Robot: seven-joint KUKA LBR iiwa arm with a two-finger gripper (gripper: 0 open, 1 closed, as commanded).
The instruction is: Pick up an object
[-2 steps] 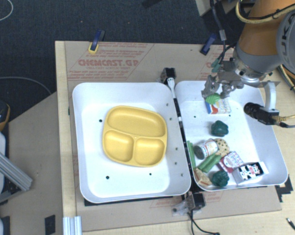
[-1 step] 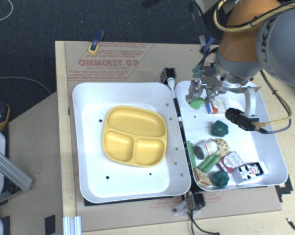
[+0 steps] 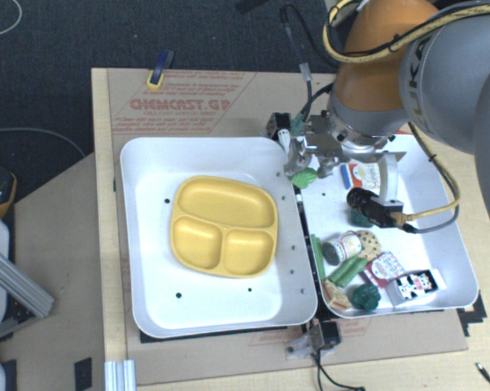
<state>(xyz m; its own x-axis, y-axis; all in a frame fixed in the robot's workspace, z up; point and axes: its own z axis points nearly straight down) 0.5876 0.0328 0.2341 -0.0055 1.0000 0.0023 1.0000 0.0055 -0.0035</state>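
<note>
A small green object [image 3: 304,177] is seen at the far left edge of the right bin [image 3: 452,255], just under the gripper [image 3: 304,166]. Whether it is pinched cannot be told, and the gripper's opening cannot be judged. The lift is best made straight up and slowly, so the wall shared with the left bin [image 3: 139,218], which bears a yellow divided tray [image 3: 224,224], is not struck.

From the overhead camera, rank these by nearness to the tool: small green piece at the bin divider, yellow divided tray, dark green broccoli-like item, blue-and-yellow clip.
1. Small green piece, just below the tool, at the right bin's upper left corner.
2. Yellow divided tray, in the left bin.
3. Dark green broccoli-like item and blue-and-yellow clip: too close to call, one at the right bin's near edge, one on the cardboard.
</note>
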